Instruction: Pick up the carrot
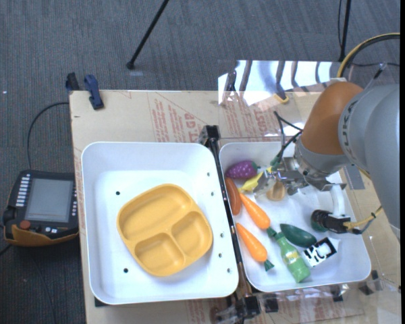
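Note:
Two orange carrots with green tips lie in the right bin (361, 258): one carrot (254, 211) near the middle left, the other carrot (252, 243) closer to the front. My gripper (284, 179) hangs low over the bin's back part, up and to the right of the nearer carrot and apart from it. A small tan thing (277, 192) sits just under the gripper. Neither carrot is between the fingers.
A purple vegetable (241, 169), a yellow piece (252, 182) and a red-orange long piece (233, 196) lie along the right bin's left side. A green bottle (291, 258), a dark green vegetable (298, 235) and a white card (320, 251) lie at the front right. The left bin (101, 181) holds a yellow divided plate (164, 229).

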Controlling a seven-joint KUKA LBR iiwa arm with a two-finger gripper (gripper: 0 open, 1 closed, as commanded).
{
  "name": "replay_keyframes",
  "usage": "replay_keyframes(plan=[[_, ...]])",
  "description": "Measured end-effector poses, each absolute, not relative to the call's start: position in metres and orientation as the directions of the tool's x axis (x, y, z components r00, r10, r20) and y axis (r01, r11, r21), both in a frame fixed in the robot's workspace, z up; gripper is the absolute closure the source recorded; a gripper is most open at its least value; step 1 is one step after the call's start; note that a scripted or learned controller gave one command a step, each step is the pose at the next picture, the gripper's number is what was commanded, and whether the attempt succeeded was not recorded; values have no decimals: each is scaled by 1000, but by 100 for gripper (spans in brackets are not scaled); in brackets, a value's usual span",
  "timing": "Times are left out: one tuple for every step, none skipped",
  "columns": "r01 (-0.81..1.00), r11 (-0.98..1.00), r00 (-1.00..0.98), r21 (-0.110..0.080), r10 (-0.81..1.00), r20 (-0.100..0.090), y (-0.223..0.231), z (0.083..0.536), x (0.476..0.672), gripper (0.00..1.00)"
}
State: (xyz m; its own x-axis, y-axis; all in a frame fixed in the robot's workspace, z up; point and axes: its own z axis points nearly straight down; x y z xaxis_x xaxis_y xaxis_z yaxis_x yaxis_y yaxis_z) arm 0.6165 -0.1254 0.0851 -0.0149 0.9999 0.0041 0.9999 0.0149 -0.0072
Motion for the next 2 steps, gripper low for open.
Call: replay_keyframes(plan=[[1000, 13, -13, -11, 1000, 5, -98, 86, 560, 0], [1000, -23, 23, -1, 1000, -7, -89, 88, 488, 0]])
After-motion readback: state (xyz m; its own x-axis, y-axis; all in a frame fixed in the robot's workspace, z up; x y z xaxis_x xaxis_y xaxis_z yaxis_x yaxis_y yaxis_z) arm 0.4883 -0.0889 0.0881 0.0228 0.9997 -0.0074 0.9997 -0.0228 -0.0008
